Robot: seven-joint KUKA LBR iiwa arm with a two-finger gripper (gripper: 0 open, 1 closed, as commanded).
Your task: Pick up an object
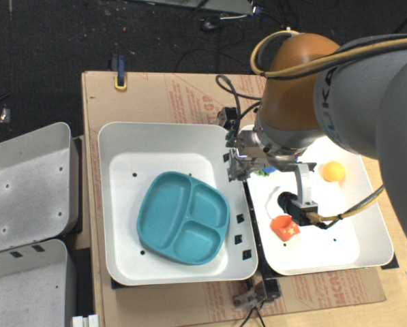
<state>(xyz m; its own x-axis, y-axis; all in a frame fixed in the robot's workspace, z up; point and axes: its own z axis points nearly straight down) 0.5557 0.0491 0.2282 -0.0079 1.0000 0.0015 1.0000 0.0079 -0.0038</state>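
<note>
1. Step in hand: we judge this to be the approach. The arm (305,87) hangs low over the far-left corner of the right bin (367,251).
2. The wrist (258,152) hides the fingers; we cannot tell how far apart they stand or whether they hold anything.
3. Candidates: a small green item (263,172) shows just beside where the fingers must be, largely hidden. A chunky orange piece (284,227) lies nearer the camera, a smooth round yellow ball (333,172) off to the right.
4. Left of the fingers, in the left bin (108,203), rests a glossy teal three-compartment plate (183,216).
5. Next move, in our judgement: descend squarely on one item. The ball may roll, and the plate is too broad and flat.
6. Both bins are smooth white plastic on a brown board tabletop (162,87).
</note>
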